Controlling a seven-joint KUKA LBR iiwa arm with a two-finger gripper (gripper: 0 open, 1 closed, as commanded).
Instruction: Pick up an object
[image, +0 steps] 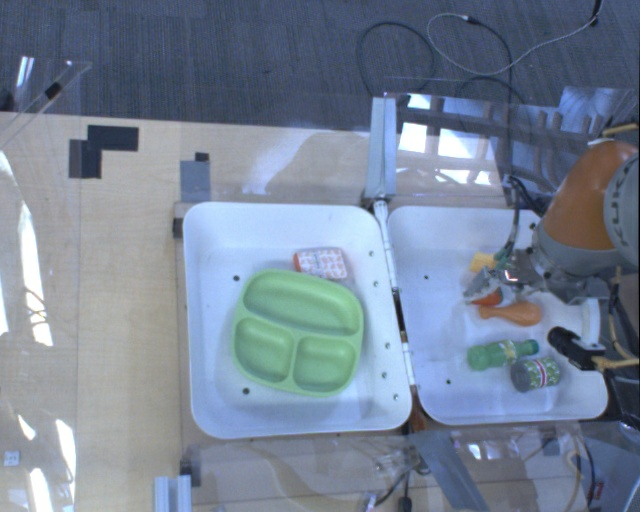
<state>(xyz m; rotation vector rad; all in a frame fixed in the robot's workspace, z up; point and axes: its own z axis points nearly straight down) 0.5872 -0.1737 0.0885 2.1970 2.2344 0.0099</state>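
Probably a robotics lab: white bins (200, 330) on a bench (90, 300) (loose cables (400, 45)).

Right bin (440, 330): orange drumstick-shaped toy (512, 313) lying flat; yellow piece (483, 263) behind it; green bottle (502, 353) on its side; small patterned can (536, 374) just beside the bottle.

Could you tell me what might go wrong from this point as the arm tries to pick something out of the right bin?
1. The tool sits low among an orange piece and a yellow piece lying close together, so it may catch two things or nudge one aside.
2. The green bottle and the small can lie on their sides just below; a bump could roll them.
3. The items crowd the right bin near its far side.
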